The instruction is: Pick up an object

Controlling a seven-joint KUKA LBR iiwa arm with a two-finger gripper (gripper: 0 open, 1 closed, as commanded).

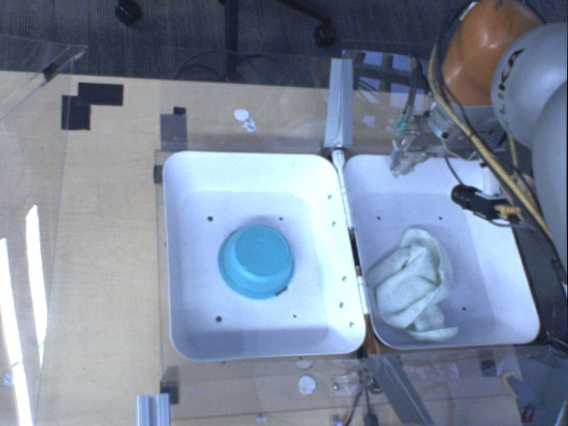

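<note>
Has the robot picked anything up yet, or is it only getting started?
Only getting started. Nothing looks done: the blue bowl lies in the left bin and the white cloth lies bunched in the right bin. The hand is above the right bin's far edge, apart from both. Reaching down, grabbing and lifting are all left.

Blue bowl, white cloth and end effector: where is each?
Blue bowl [257, 261]: camera view, on its upturned base.
White cloth [410, 280]: camera view, on its crumpled middle.
End effector [403, 160]: camera view, at its fingertips.
</note>
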